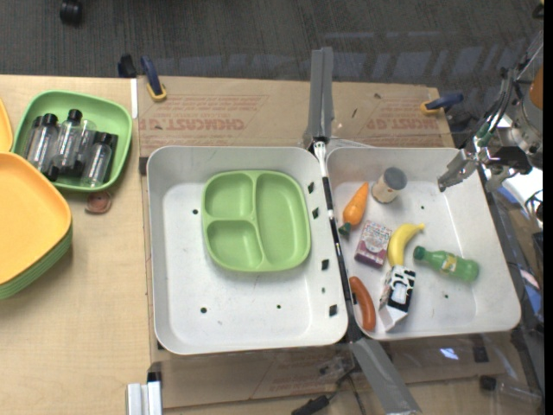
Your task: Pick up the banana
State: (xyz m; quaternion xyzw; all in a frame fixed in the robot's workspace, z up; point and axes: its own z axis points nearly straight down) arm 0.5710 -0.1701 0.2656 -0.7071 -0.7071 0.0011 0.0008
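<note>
The yellow banana [403, 241] lies in the middle of the right bin [484, 314], curved, with its tip toward the bin's far side. A purple box [374, 242] sits just to its left and a green bottle [447, 264] just to its right. My gripper [458, 171] hovers over the bin's far right corner, up and to the right of the banana and well apart from it. Nothing is visibly held in it.
The right bin also holds a carrot [355, 204], a small jar [389, 184], a black-and-white carton [399, 290] and a red sausage [364, 303]. A green divided plate [257, 220] lies in the left bin [173, 318]. On the left are a green tray of bottles [73, 141] and orange plates [30, 223].
</note>
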